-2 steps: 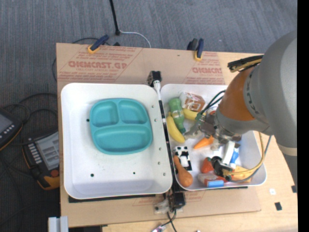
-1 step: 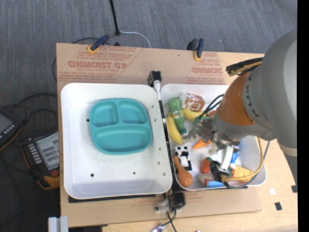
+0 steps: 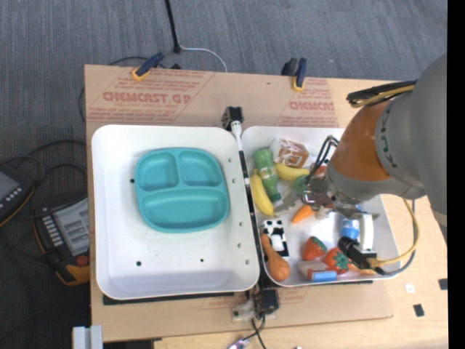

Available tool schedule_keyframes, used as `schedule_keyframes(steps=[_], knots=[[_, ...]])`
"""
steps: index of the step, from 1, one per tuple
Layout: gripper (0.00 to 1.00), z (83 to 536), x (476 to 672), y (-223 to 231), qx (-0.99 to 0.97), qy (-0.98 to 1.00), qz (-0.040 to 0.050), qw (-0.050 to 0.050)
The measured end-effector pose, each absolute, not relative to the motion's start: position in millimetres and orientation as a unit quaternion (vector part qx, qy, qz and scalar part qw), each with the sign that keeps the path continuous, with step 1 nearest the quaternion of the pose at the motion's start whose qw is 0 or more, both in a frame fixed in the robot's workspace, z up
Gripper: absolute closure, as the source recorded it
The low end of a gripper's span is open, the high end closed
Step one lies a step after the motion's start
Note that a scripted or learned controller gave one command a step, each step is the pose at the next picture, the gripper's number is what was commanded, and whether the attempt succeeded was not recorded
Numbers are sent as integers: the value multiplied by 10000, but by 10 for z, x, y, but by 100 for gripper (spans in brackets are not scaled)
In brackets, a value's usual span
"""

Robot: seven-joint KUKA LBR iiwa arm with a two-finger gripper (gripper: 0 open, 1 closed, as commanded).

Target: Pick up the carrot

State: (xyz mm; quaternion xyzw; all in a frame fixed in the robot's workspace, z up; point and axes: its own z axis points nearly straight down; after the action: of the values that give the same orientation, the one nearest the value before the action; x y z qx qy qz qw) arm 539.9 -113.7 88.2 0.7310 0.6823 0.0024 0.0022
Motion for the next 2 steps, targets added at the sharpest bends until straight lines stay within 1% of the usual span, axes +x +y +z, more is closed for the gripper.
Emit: schedule_keyframes(steps=[1, 2], knots=[[100, 967, 5402, -1141, 7313, 6820, 18, 21], [100, 2278, 5622, -615, 6862, 7275, -10, -1]])
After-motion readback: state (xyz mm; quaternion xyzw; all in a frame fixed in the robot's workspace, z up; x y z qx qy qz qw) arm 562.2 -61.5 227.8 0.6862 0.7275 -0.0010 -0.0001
